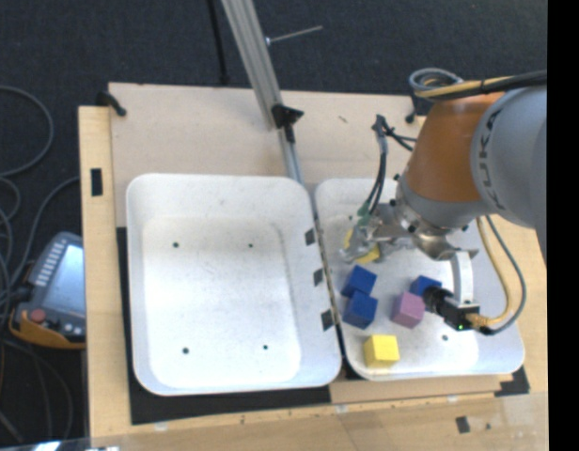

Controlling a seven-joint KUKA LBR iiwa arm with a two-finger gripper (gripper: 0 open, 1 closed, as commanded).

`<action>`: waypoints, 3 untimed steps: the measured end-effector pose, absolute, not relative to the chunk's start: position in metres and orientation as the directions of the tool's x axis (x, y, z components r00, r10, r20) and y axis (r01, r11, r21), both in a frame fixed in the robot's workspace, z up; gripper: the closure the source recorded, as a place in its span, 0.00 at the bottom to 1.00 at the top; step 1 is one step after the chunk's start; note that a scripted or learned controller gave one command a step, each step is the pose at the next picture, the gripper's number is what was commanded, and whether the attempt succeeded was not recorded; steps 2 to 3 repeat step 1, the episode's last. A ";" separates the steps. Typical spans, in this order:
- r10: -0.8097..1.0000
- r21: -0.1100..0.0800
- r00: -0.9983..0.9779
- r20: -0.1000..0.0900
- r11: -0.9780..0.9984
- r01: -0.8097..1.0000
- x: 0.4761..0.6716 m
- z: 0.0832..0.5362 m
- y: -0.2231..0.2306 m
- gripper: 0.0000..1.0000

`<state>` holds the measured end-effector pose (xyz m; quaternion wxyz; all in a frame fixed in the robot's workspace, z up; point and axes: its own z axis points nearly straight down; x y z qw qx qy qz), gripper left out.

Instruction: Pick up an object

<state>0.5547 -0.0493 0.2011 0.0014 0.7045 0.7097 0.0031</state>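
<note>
the gripper (365, 242) is lowered into the right bin (496, 350) near its left wall; whether its claw is wide or narrow cannot be told. two blue cubes (361, 294) lie touching just below it, so both could be nudged or jammed together instead of one being lifted cleanly.
</note>
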 end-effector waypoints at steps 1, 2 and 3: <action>1.000 0.002 -0.010 0.003 0.010 1.000 0.585 0.196 0.017 1.00; 1.000 0.002 -0.010 0.003 0.010 1.000 0.585 0.196 0.017 1.00; 1.000 0.002 -0.010 0.003 0.010 1.000 0.585 0.196 0.017 1.00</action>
